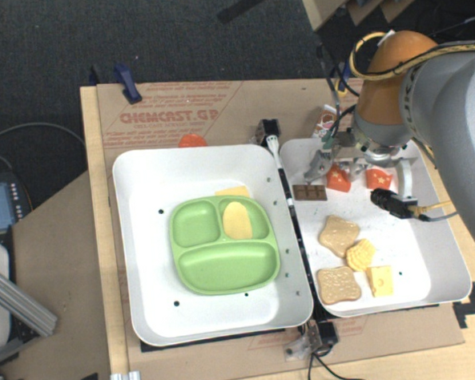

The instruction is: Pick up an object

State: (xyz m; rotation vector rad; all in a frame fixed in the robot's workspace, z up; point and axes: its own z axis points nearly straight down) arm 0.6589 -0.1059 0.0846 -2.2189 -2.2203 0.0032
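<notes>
Gripper [342,169] low at right bin's [436,293] far edge over red block [339,180]; finger state cannot be determined. Risk: brown block [309,193] alongside could be knocked.

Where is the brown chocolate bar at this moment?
The brown chocolate bar lies in the right bin, near its left wall, just left of a red piece.

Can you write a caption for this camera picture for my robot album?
The gripper reaches into the right bin of toy food, beside the green plate.
</notes>
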